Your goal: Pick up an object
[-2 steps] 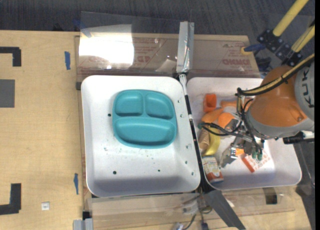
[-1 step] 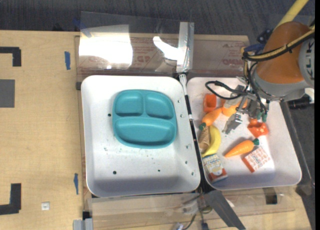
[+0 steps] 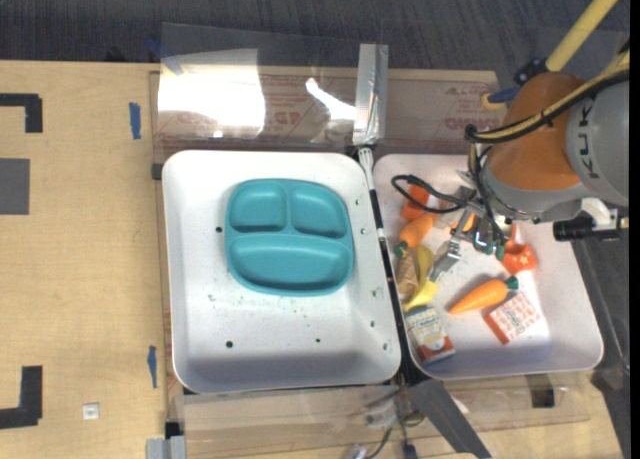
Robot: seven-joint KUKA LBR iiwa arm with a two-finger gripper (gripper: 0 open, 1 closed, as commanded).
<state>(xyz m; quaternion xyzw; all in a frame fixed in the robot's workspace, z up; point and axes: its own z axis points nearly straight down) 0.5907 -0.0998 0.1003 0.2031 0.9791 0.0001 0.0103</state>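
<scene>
Camera view: two white bins sit side by side on the desk (image 3: 80, 247). The left bin (image 3: 200, 337) holds a teal divided plate (image 3: 290, 235), lying flat near its middle. The right bin (image 3: 575, 342) holds the clutter: a toy carrot (image 3: 478, 295) lying tilted near the centre, a small red tomato-like piece (image 3: 518, 259) just above it, a red-and-white packet (image 3: 514, 319) just below, a yellow banana-like piece (image 3: 422, 293) and a small labelled pouch (image 3: 430, 333) along the left wall, an orange piece (image 3: 416, 230) further up. The arm (image 3: 545, 147) reaches in from the right over the bin's upper part, cables looped around the wrist. The claw (image 3: 470, 239) hangs low over the pile, between the orange piece and the tomato piece; its metal tips blur into the clutter, so I cannot tell whether it is spread or closed, and nothing is visibly held. Likely target is the carrot, near the claw, slightly below. Judgement: hollow plastic, light, stiff, smooth and tapered, so it may slip or roll; best taken across the thick middle, not the tip. The neighbouring pieces crowd it, so the claw may nudge them.
</scene>
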